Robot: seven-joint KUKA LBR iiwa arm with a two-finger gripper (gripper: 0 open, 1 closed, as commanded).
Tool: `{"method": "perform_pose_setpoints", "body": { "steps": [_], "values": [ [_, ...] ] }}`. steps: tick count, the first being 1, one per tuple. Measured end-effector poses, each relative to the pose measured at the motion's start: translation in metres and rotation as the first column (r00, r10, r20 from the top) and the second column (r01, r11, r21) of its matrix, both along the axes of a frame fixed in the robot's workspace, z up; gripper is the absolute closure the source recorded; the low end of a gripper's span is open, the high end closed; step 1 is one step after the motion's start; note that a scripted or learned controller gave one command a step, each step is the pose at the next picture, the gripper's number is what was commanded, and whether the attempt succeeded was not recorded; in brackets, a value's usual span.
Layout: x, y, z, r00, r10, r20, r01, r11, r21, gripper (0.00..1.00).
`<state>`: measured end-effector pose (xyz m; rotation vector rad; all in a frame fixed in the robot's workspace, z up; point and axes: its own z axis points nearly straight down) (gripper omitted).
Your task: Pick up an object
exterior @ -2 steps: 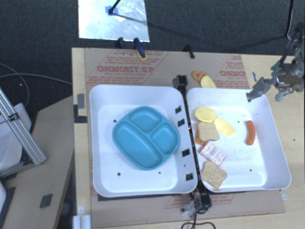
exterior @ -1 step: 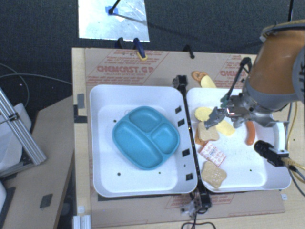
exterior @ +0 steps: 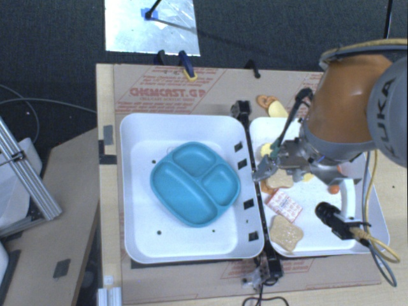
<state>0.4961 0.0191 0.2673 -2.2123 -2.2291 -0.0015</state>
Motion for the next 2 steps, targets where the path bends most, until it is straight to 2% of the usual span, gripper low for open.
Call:
{"method": "perform_pose_setpoints", "body": {
  "steps": [1,2],
  "values": [
    [-0.002,0.064,-0.027,1.0,0.002,-0.002,-0.002,1.0,0.001,0.0],
    [0.016,0.096,-0.127,1.0,-0.001,-0.005,0.001,1.0,-0.001,0.0]
  ]
}}
